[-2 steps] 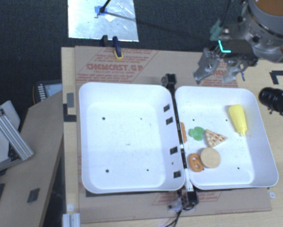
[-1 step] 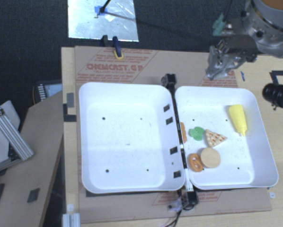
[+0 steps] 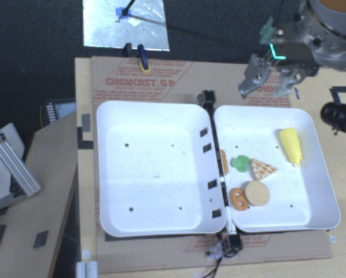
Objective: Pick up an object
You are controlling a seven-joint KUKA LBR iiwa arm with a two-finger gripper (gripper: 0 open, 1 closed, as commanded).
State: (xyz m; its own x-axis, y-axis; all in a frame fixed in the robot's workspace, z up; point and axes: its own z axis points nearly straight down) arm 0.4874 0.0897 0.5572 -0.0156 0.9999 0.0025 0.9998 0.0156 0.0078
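gripper (image 3: pixel 269 81) hangs above the bench (image 3: pixel 161 74) just past the far edge of the right bin (image 3: pixel 320 172), near that bin's far-left corner; its two fingers (image 3: pixel 249 81) point down, spread apart, nothing between them; arm (image 3: pixel 329 10) comes in from the upper right, orange band visible at the top edge of the view

right bin holds all the objects; yellow corn-like piece (image 3: pixel 291 145) lies near the far-right part of the bin floor, long axis running roughly far to near; green leafy piece (image 3: pixel 240 163) sits around mid-floor toward the left wall; triangular pizza-slice piece (image 3: pixel 262 169) just beside the green one on its right, looks to be touching it; round tan disc (image 3: pixel 257 193) nearer the front edge, below the slice; pretzel-shaped piece (image 3: pixel 239 198) touching the disc on its left; orange strip (image 3: pixel 223 161) lies against the bin's left wall, partly hidden by the rim, can't tell what it is

gripper is well apart from every one of these, none lifted, all resting on the bin floor

left bin (image 3: pixel 112 120) sits side by side with the right one, black clips (image 3: pixel 208 147) along the seam between them; silvery sheet (image 3: pixel 125 15) lies beyond the bench's far edge; black cylindrical device (image 3: pixel 339 118) off the right bin's far-right corner
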